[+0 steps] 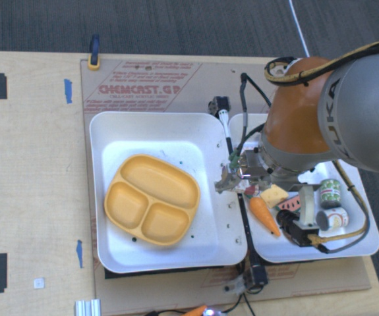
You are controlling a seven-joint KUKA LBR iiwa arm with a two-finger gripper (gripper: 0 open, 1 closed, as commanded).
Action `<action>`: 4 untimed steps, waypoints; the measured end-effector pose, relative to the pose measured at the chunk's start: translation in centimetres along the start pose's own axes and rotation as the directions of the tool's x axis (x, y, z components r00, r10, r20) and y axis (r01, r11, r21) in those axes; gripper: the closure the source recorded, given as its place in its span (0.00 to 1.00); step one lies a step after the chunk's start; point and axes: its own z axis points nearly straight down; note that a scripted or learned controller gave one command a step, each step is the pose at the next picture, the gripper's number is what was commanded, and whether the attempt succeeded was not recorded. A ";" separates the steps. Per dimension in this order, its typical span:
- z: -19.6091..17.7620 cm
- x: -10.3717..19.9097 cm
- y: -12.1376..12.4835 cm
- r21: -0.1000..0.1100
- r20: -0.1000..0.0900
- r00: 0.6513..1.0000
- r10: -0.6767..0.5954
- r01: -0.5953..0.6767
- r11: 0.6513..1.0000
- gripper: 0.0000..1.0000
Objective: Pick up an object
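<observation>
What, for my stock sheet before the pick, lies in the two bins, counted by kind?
Plates: 1, the yellow divided plate, in the left bin
Toy foods: 3, the carrot, yellow wedge and pink slice, in the right bin
Small cans: 2, the green-labelled can and white can, in the right bin
Total: 6 seen; the arm hides part of the right bin.

Arm (366, 104) extended in from right, orange band (294, 114) tilted downward; gripper (235, 175) low at its left.
</observation>
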 end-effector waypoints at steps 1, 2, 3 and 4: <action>-1.0 0.0 0.1 -0.003 0.000 1.000 -0.001 0.001 1.000 1.00; -2.0 0.1 0.3 -0.006 0.001 1.000 -0.002 0.002 1.000 1.00; -3.1 0.1 0.4 -0.009 0.001 1.000 -0.004 0.004 1.000 1.00; 2.8 -5.4 -2.3 0.006 0.001 1.000 0.004 -0.004 1.000 1.00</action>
